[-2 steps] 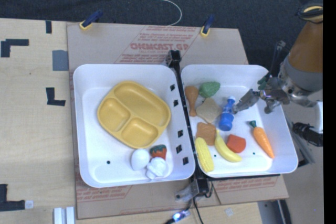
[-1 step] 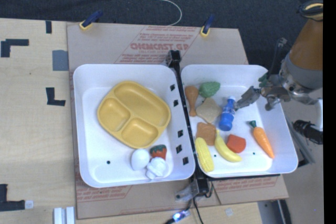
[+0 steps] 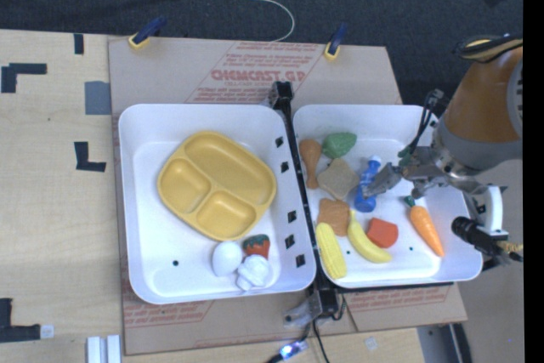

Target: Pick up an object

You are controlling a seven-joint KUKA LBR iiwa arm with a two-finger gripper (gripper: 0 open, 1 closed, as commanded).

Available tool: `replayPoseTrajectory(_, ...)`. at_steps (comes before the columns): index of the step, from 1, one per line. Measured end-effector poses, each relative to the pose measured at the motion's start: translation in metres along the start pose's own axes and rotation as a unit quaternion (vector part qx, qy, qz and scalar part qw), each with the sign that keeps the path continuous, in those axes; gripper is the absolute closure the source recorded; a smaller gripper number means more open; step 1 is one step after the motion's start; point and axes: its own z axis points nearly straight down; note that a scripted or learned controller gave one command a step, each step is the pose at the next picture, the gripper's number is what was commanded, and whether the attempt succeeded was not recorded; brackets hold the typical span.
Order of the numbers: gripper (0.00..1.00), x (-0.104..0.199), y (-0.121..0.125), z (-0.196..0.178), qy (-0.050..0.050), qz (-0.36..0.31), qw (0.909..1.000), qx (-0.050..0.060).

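Roughly over the right bin [image 3: 442,272], the jaws [image 3: 384,179] hang just above a blue object [image 3: 368,185]; whether they grip it, cannot tell. Crowding close: brown sponge-like block [image 3: 337,178], red chunk [image 3: 382,232], curved banana [image 3: 367,243], tapered carrot [image 3: 425,229]. Further off, green lump [image 3: 340,143], corn cob [image 3: 330,249]. Beyond, glossy yellow compartment tray [image 3: 217,184] in the left bin [image 3: 136,208].

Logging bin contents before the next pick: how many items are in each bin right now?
Left bin: 4 (yellow tray, white egg, white lump, red-and-green piece)
Right bin: 9 (corn, banana, carrot, red piece, blue piece, green piece, three tan or orange pieces)
Total: 13
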Motion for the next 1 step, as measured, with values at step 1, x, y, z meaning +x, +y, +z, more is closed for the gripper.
replayPoseTrajectory(1,0.0,-0.0013,-0.003,0.0641,0.0,0.0,1.0,-0.001)
